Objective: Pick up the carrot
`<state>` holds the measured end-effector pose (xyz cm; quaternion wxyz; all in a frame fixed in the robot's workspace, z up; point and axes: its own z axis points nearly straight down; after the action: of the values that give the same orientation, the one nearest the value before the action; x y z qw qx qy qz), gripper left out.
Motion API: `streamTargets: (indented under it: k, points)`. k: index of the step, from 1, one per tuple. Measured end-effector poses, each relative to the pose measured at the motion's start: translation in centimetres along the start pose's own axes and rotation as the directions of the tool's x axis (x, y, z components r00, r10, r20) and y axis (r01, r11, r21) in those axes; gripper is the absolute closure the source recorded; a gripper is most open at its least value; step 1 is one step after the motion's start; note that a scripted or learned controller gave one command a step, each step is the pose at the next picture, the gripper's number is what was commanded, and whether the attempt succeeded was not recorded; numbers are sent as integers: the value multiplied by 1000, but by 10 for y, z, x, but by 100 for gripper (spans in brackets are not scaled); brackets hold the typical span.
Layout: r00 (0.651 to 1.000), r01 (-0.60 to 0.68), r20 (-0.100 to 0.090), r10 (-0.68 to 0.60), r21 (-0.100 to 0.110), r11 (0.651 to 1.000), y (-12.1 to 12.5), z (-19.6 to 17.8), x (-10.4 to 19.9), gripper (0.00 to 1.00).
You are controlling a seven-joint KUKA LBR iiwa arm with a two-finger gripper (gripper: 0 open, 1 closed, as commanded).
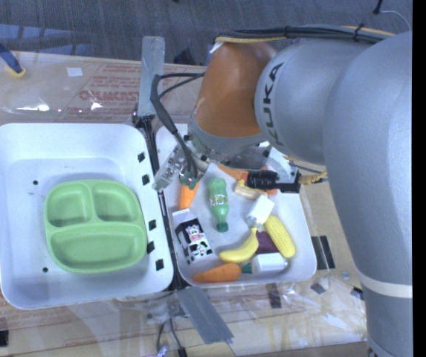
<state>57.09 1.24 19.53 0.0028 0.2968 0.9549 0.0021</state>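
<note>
A long orange carrot [217, 274] lies flat along the front wall of the right bin [308, 253]. A second, shorter orange piece with a green top [189, 195] sits at the bin's back left. My gripper [180, 171] hangs right over that shorter piece, close to the wall between the two bins. Its tip touches or nearly touches the piece's upper end. The arm's orange band and grey body hide the back of the right bin.
The right bin also holds a green bottle [218, 203], a banana [241, 251], a corn cob [279, 235], a black-and-white carton [190, 241] and small white blocks [259, 210]. A green divided plate [94, 225] lies in the left bin [8, 199].
</note>
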Motion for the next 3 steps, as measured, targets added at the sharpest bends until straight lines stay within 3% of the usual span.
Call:
streamTargets:
  k: [1, 2, 3]
  points:
    - [991, 130, -6, -130, 7, 991, -66, 3, 8, 100]
    - [977, -215, -7, 215, 10, 976, -96, 4, 49, 100]
    - [900, -436, 1, 436, 5, 900, -54, -55, 21, 100]
